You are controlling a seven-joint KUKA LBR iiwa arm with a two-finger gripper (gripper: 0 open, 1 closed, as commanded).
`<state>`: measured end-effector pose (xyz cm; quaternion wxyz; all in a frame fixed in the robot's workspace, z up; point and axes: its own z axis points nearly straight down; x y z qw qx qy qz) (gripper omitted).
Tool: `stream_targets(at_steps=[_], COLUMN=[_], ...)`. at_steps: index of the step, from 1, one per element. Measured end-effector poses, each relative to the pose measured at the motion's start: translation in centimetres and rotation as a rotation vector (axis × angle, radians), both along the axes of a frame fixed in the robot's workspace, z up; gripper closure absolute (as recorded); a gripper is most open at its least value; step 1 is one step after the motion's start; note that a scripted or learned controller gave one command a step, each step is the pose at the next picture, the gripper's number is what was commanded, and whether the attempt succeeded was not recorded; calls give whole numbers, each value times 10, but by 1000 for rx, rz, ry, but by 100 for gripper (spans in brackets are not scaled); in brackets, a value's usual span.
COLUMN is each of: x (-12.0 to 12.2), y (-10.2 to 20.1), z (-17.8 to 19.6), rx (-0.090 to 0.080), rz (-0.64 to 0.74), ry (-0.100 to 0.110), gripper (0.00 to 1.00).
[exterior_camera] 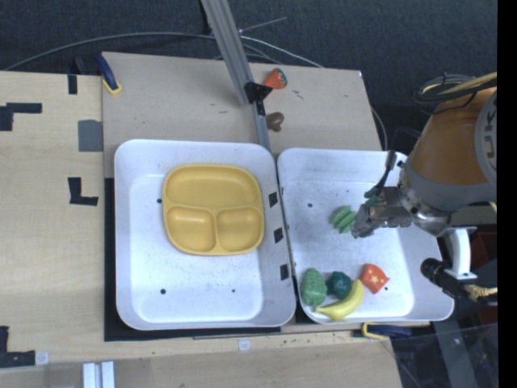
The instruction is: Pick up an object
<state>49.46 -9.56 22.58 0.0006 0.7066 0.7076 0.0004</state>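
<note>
The gripper (361,223) hangs low over the right bin (323,172), reaching in from the right below the grey wrist and the orange band of the arm (452,148). Its dark tip sits just beside, perhaps touching, a small green vegetable (342,217) that lies on the bin floor a little left of it. Whether it is clenched or released, I cannot tell; nothing is seen clearly grasped in it. At the near edge of the same bin lies a cluster of toy foods: a leafy green piece (313,285) at the left, a dark green round piece (338,283) just beside it, a yellow banana (346,304) curving along the near rim below them, and a red piece (373,277) to the right. The left bin (194,305) holds a yellow divided plate (214,208), lying flat toward its far side. Both bins rest on a pale wooden bench (48,241) marked with black tape pieces. A grey metal pole (230,43) slants up from the far edge of the bins, with a small orange-red object (276,78) beside it. Beyond the bench the floor is dark, with thin cables looping across it.
</note>
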Motion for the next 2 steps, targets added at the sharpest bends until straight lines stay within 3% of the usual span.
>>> stream_targets(at_steps=[2], x=[58], y=[83], z=[-14], rx=[1], rz=[5], ry=[2], gripper=[100])
